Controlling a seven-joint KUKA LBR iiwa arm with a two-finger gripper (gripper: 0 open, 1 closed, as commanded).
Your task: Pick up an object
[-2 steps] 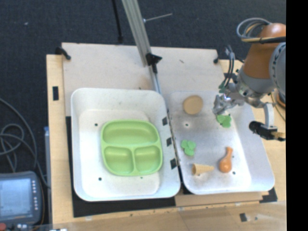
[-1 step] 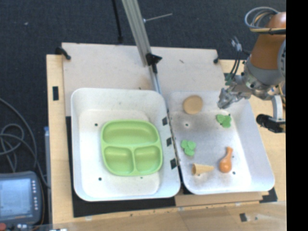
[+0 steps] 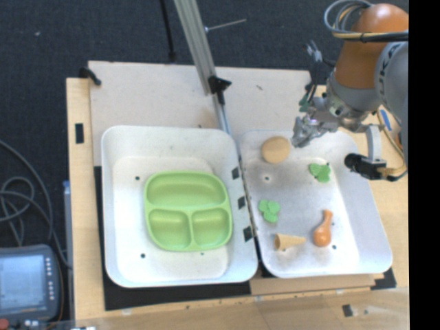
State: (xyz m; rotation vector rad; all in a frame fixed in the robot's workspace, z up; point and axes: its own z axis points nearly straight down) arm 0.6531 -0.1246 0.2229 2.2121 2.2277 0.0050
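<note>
Nearest the lens, at the lower right of the frame, an ice-cream cone toy [image 3: 289,240] and an orange drumstick toy [image 3: 322,229] lie in the right bin [image 3: 364,218]. Two green broccoli pieces [image 3: 269,210] [image 3: 319,172] sit higher up, and a tan bun [image 3: 276,150] rests near the bin's upper edge. The tool [image 3: 303,135] hovers just beside the bun, carrying nothing; whether it is released or clenched I cannot tell. The bun looks light and smooth, likely to roll, so take it across its middle. A green divided plate [image 3: 187,210] fills the left bin [image 3: 120,184].
</note>
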